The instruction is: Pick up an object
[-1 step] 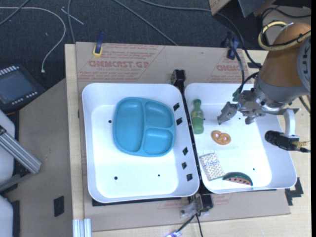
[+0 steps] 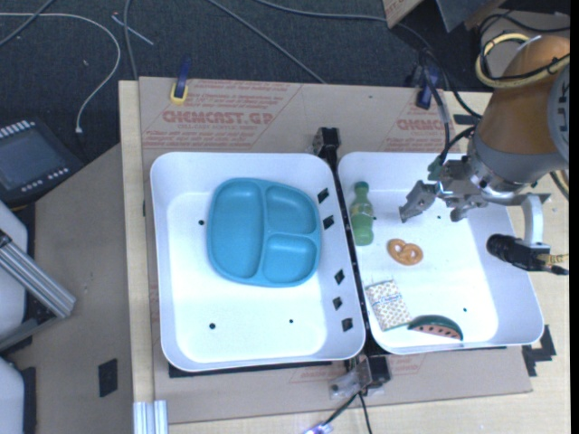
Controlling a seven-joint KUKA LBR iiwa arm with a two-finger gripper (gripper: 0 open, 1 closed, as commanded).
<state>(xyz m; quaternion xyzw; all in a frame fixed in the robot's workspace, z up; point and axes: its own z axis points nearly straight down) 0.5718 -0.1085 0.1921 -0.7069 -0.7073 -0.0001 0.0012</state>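
- My pincer (image 2: pixel 437 208) hangs over the far half of the right-hand bin (image 2: pixel 488 298). Its two fingers are spread wide, with nothing between them.
- The green bottle (image 2: pixel 362 215) sits just beside the wall this bin shares with its neighbour, toward the far corner. Its long axis runs from the far edge to the near edge, and its cap points at the far edge. I cannot tell whether it lies flat or stands.
- The pretzel (image 2: pixel 405 252) rests around the middle of the bin, apart from the bottle and from my fingers. It is a little longer across the bin than along it.
- The checkered packet (image 2: pixel 387 303) lies toward the near corner by the shared wall, with its long axis tilted slightly off that wall.
- The watermelon slice (image 2: pixel 437 328) lies at the near edge, just beside the packet. Its long axis runs along that edge and its curved back faces the far edge. It is dark and hard to make out.
- The left-hand bin (image 2: pixel 244 325) holds a blue divided plate (image 2: pixel 262 231), set toward its far edge.
- My arm (image 2: pixel 525 107) hides the right-hand bin's far outer corner.
- Both bins rest on the brown surface (image 2: pixel 136 242).
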